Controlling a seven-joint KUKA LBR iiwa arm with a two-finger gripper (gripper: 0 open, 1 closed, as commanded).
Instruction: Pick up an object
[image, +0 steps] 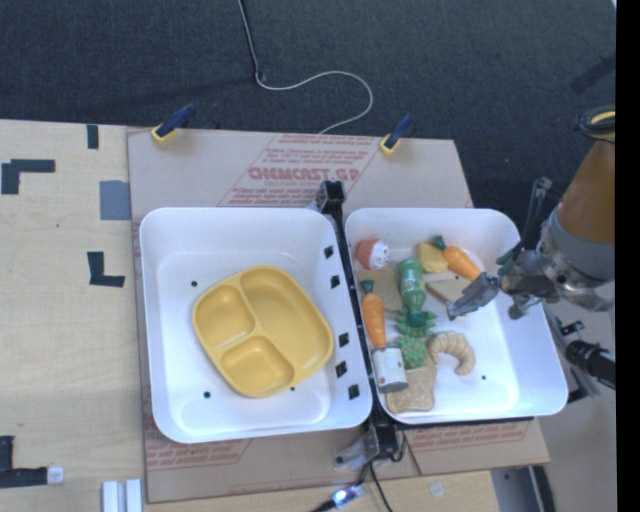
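Gripper (478, 297) of the grey arm with the orange band (590, 205) reaches in over the right shallow white bin (520, 395), its dark fingers pointing left and down toward the cluster of toys. Whether the fingers stand apart or together cannot be told from this view, and nothing is seen between them.

Just beside the gripper tip, on its left, lies a tan flat cracker-like piece (445, 291). Above that, near the bin's far wall, sit a small orange plastic carrot (462, 262) and a yellow rounded toy (432, 258), touching or nearly so. Further left stands a green plastic bottle (410, 279), with a green leafy toy (414, 324) below it. A pale tan croissant toy (453, 350) lies below the gripper, apart from it. Along the bin's left wall lie a white and red round toy (373, 253), a second orange carrot (374, 320), a small grey and red can (389, 368), and a flat tan slice of toy bread (411, 388) near the front corner.

The left white bin (165, 330) holds a yellow plastic divided plate (262, 330), well apart from the gripper. Both bins rest on a cardboard sheet (290, 175) laid on the wooden surface (60, 330), pinned at its far edge by two blue and yellow clamps (172, 123).
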